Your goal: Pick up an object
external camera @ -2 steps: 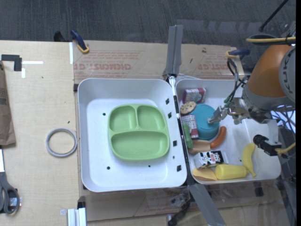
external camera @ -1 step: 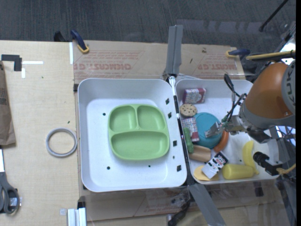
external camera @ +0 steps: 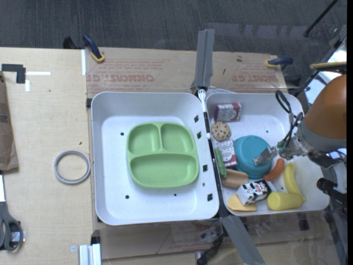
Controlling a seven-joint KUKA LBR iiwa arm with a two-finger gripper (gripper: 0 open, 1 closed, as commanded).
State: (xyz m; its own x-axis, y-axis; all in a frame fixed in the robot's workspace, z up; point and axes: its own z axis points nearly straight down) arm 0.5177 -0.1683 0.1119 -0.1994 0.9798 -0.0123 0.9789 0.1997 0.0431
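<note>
Gripper (external camera: 263, 158) of the arm (external camera: 325, 115) reaches in from the right edge of the worktop (external camera: 44, 131) and hangs low over the right bin (external camera: 259, 101), above the blue bowl (external camera: 249, 153); whether its fingers are spread or pressed together cannot be told, since they show as one small grey shape against the bowl. Nothing can be seen between them, so the pick is judged not yet made: descent onto a target, closure and lift all remain.

Candidate objects lie crowded in the right bin. Beside the bowl, toward the bin's near edge, are an orange piece (external camera: 276, 168), a banana (external camera: 290, 179), a yellow cylinder (external camera: 285, 201), a black-and-white cow toy (external camera: 253, 190) and a hot-dog toy (external camera: 235, 177). Toward the far edge are a cookie (external camera: 220, 130) and a pink-and-purple packet (external camera: 227, 112); a red-labelled carton (external camera: 226, 152) lies along the bin's left wall.

The left bin (external camera: 105, 148) carries a green divided plate (external camera: 162, 154) at its centre.

The worktop is pale wood, with brown cardboard (external camera: 143, 73) behind the bins held by blue-and-yellow clamps (external camera: 94, 47). A grey ring (external camera: 71, 166) lies near the left edge, a brown paper bag (external camera: 6, 131) at that edge. Dark carpet (external camera: 138, 10) lies beyond the far edge.
</note>
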